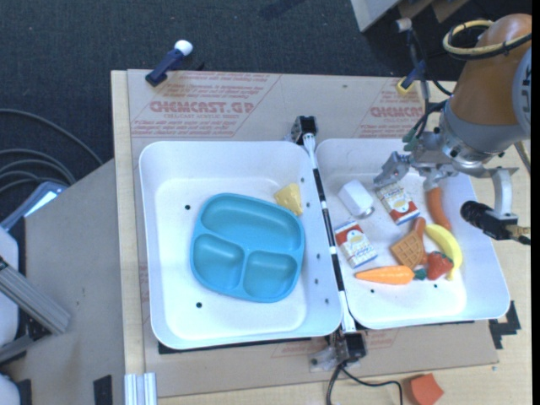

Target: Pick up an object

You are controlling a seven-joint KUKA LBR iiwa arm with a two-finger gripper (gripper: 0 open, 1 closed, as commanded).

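Cardboard-topped bench, two white bins, gripper [403, 165] low over the right bin [485, 298].

Whether its fingers are apart or together cannot be told. Directly beneath it lies a small printed carton [396, 202], boxy, its long axis running toward the near rim; a glossy plastic carrot [384, 274] lies crosswise further beyond, and a smooth blue tray [246, 246] sits well to the side.

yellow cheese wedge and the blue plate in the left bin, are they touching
Cannot tell. In the camera view the cheese wedge sits right at the upper right rim of the blue plate, with no clear gap or contact visible.
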